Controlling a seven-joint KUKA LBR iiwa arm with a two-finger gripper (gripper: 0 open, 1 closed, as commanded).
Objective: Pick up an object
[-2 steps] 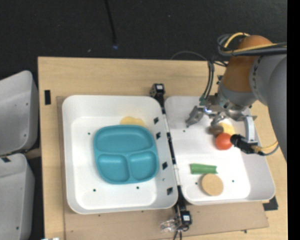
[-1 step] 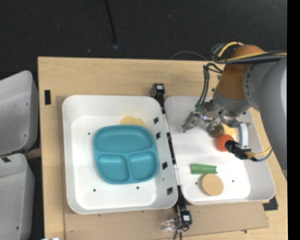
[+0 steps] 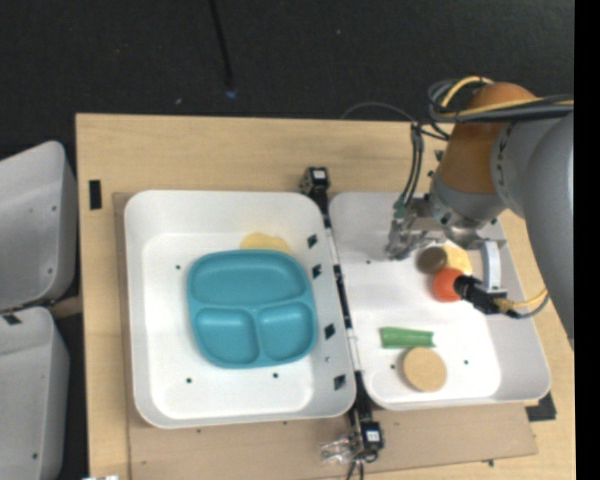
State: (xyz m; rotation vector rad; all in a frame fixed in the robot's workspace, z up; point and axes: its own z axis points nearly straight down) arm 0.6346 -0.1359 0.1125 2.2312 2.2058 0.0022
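In the right bin (image 3: 380, 288) lie a green strip (image 3: 407, 337), a round tan disc (image 3: 423, 370), an orange-red ball (image 3: 445, 285), a small brown round piece (image 3: 433, 259) and a yellow piece (image 3: 457, 260) behind it. My gripper (image 3: 408, 238) hangs over the bin's upper part, just left of the brown piece and the yellow piece. The arm's wrist covers its top, and I see nothing held between its tips.
The left bin (image 3: 160, 238) holds a teal divided tray (image 3: 251, 305) with a yellow disc (image 3: 264, 241) peeking out behind it. A black divider with clips (image 3: 337, 288) runs between the bins. Cables (image 3: 500, 303) trail at the right bin's right side.
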